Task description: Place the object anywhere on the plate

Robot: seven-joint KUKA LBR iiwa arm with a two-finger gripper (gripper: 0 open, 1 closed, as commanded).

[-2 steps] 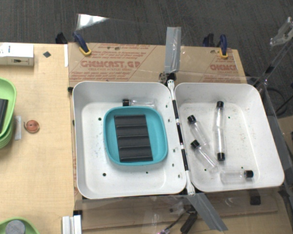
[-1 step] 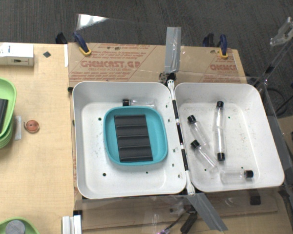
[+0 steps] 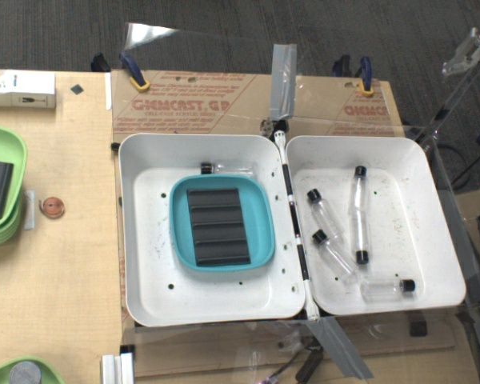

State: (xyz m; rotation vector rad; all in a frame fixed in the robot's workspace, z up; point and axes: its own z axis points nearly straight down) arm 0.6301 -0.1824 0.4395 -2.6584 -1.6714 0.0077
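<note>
1. We see clear tubes [image 3: 358,213] lying in the right bin [image 3: 440,214], apart from the teal plate [image 3: 180,230] in the left bin [image 3: 144,294].
2. We cannot tell the pincer's state.
3. We judge picking comes first: grasp one tube, carry it left.

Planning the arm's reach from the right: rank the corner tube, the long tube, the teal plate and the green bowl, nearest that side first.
1. the corner tube, front right corner of the right bin
2. the long tube, middle of the right bin
3. the teal plate, left bin
4. the green bowl, far left on the bench
</note>
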